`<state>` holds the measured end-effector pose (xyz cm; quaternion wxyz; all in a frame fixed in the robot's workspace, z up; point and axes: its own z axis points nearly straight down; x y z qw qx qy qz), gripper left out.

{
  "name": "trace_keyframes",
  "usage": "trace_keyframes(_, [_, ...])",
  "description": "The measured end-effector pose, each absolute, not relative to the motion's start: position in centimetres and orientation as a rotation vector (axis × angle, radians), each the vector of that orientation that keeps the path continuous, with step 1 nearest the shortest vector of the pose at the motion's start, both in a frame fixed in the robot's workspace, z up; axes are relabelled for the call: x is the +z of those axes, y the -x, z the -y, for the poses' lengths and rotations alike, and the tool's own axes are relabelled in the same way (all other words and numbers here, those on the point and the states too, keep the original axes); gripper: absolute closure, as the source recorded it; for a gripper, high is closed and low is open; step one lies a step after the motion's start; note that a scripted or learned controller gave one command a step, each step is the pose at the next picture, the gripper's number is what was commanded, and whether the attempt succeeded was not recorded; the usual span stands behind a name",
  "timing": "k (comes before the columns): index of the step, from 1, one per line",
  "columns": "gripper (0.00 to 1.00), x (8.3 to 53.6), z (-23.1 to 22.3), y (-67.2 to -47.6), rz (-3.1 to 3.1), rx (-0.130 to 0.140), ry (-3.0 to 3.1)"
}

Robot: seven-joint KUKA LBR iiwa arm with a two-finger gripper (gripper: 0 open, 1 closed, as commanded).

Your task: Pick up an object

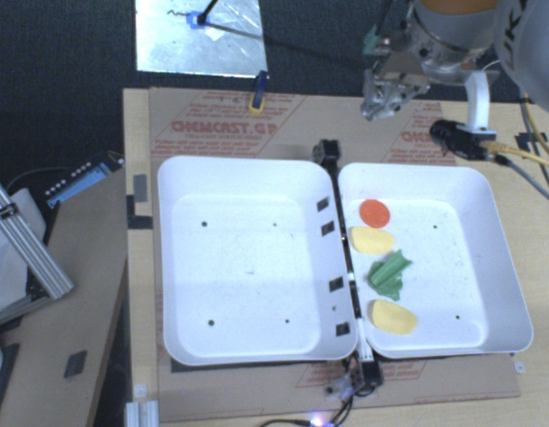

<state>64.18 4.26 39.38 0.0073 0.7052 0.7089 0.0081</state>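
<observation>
The gripper hangs above the far rim of the right bin; I cannot tell its state. Below it, 4 objects lie near the bin's left edge: disc, yellow pieces, green piece.

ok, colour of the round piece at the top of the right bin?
Orange-red round piece, clear in the camera view, just above a yellow piece.

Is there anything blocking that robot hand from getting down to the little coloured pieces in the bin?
Nothing visible. The hand hangs beyond the far rim of the right white bin, with open space down to the orange round piece nearest it.
</observation>
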Motion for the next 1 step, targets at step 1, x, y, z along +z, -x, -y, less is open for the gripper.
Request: trace_keyframes(1, [1.0, 42.03, 8.88, -58.6, -2.202, 0.0, -2.228])
